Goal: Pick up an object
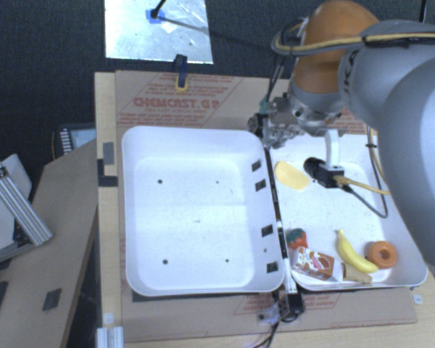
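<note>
Hand sat over the far edge of the right bin, at the divider with the left bin; couldn't tell its opening. In the right bin: yellow piece just near-side of the hand, banana, orange ring and snack packet along the near wall.

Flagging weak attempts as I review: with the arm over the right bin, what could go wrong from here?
The gripper sits by the divider between the bins, so descending may strike the rim. The banana, orange ring and snack packet crowd the near corner; a grasp there could nudge neighbours. The pale yellow piece looks flat, possibly slipping.
</note>
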Tool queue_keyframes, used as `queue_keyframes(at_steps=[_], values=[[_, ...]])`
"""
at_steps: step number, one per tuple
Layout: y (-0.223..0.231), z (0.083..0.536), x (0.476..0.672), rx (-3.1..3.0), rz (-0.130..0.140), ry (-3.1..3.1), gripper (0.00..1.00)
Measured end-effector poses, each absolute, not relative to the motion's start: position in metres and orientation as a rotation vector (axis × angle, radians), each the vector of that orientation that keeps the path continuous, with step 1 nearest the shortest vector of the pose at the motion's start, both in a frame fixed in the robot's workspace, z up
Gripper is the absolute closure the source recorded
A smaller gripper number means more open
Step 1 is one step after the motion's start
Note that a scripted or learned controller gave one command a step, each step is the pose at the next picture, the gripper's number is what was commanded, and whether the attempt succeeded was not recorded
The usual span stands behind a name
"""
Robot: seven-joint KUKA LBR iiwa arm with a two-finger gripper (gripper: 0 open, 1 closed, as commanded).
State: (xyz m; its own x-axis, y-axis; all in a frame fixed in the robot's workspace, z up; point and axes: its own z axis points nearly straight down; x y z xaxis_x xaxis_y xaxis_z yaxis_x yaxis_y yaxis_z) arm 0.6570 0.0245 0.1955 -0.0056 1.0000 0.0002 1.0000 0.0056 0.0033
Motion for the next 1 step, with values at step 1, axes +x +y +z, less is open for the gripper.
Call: queue_keyframes(at_steps=[1], values=[[0.0839, 0.1833, 0.6104, 2.213, 0.000, 2.235, 1.00]])
